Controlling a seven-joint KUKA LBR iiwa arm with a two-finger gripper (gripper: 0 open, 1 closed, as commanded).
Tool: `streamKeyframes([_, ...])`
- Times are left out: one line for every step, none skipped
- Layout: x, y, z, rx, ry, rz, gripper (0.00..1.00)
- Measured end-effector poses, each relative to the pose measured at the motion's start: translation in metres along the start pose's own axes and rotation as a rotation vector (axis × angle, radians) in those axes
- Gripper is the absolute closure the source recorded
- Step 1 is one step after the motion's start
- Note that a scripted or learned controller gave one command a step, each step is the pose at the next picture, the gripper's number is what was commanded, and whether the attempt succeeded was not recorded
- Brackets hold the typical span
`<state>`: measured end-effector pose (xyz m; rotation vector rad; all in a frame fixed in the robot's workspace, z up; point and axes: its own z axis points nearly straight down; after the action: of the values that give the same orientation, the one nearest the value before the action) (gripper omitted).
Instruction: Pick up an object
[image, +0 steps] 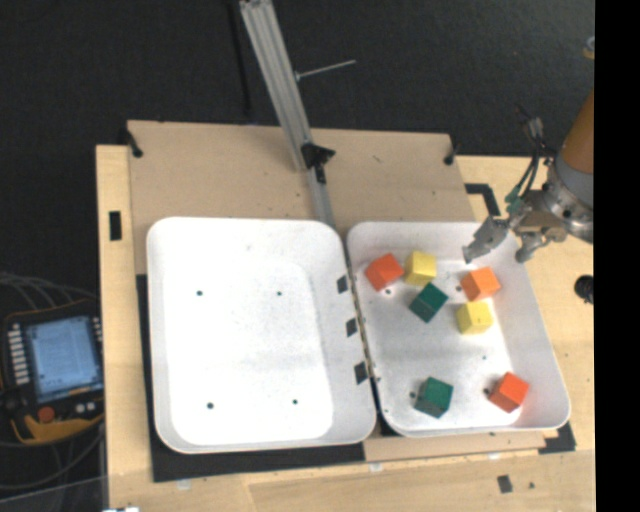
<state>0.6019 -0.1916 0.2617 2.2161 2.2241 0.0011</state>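
Several small cubes lie in the right bin (530, 330): an orange one (383, 271) and a yellow one (421, 267) at the back left, a green one (429, 301) in the middle, an orange one (480, 283) and a yellow one (474, 317) to the right, and a green one (434, 396) and an orange one (509, 391) near the front. My gripper (503, 243) hovers over the bin's back right corner, just behind the right orange cube. Its fingers are spread open with nothing between them.
The left bin (245, 330) sits beside the right one, joined by a hinged divider (355, 325). A slanted metal pole (285, 95) rises behind the bins. A handheld control pendant (55, 365) lies off the bench at far left.
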Motion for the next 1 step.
streamKeyframes([-0.0001, 0.0000, -0.0001, 0.000, -0.001, -0.001, 0.00])
